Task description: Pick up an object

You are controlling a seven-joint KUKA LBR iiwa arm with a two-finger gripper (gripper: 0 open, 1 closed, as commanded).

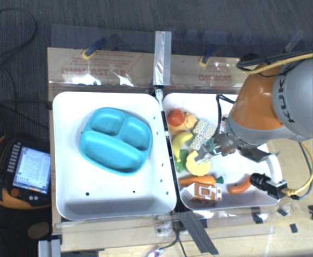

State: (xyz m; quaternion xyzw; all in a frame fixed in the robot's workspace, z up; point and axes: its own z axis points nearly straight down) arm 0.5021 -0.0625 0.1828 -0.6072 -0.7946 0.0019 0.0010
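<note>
While the worktop [65,58] carries two shallow white bins side by side, the grey arm [276,108] with its orange band reaches in from the right over the right bin [263,199]. The left bin [65,197] holds a blue divided plate [116,139], lying tilted near its middle. Toy foods crowd the left half of the right bin: a red tomato [174,116] near the top, a yellow banana [181,141] below it, a green piece [182,158] just beside a yellow slice [198,168], an orange carrot [197,180], a small printed box [205,192] at the bottom, and an orange sausage [239,187] lying apart to the right. The pincer [205,154] hangs low over the pile, just above the yellow slice; whether it is spread or pinching anything I cannot tell.
</note>
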